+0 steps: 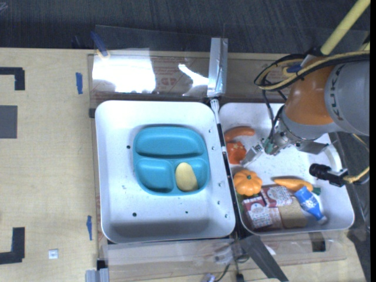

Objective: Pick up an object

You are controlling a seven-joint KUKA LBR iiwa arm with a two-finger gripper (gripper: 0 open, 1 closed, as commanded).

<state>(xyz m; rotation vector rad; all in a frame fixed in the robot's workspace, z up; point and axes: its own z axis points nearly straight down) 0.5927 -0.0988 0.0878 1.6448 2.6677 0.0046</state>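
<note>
I cannot tell how the jaws of the gripper [262, 148] stand; it hangs low over the right bin [343, 213], near its left wall, just beside a red-orange tomato-like toy [236, 151]. That toy looks light, smooth and round, so a grip across its middle seems safest, since it may roll

Two white bins [111, 157], one blue divided plate [170, 157], one yellow lemon [186, 177], one small pumpkin [247, 183], one carrot [292, 184]

Arm [341, 98] is running off frame at 3 o'clock; gripper [265, 147] fingers are looking too blurred & small to read.
</note>
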